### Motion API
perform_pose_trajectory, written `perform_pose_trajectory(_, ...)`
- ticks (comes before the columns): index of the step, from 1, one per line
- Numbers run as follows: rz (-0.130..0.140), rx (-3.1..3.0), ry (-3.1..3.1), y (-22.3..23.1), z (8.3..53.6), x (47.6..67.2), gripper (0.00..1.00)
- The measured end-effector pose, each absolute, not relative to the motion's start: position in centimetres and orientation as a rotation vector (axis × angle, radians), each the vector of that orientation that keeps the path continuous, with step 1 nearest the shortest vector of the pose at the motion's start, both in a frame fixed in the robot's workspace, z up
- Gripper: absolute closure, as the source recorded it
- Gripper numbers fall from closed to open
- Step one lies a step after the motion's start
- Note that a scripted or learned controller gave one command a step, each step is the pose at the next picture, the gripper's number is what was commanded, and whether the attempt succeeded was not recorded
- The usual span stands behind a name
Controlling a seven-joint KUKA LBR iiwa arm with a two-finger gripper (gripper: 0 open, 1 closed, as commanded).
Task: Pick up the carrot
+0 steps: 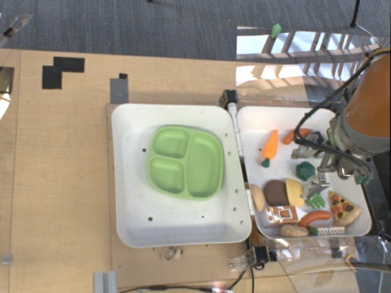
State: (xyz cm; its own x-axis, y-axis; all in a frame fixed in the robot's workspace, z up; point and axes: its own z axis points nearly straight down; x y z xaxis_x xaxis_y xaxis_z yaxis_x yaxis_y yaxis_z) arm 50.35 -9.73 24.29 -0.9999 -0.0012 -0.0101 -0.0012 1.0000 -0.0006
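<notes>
The carrot (270,145), orange with a green stub at its lower end, lies near the upper left of the right bin (249,124), nearly upright in the view. My gripper (318,180) hangs over the middle right of that bin, well to the right of and below the carrot, above a dark green toy (305,168) and a leafy green piece (316,198). Nothing touches the carrot. The grey wrist and cables hide part of the bin's right side.
The right bin also holds a small red-orange piece (288,137), a brown and yellow toy (284,192), a pizza slice (343,209), a sausage (315,217) and a small carton (282,214). The left bin (131,224) bears a green divided plate (186,162).
</notes>
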Motion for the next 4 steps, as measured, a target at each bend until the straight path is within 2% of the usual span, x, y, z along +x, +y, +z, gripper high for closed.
perform_pose_trajectory(1,0.003,0.038,3.141,-9.0,12.9,54.0,0.0)
perform_pose_trajectory(2,0.001,0.334,3.111,-10.4,9.0,60.4,0.0)
perform_pose_trajectory(3,0.001,0.649,3.098,-10.0,8.9,64.2,0.0)
perform_pose_trajectory(4,0.001,0.649,3.098,-10.0,8.9,64.2,0.0)
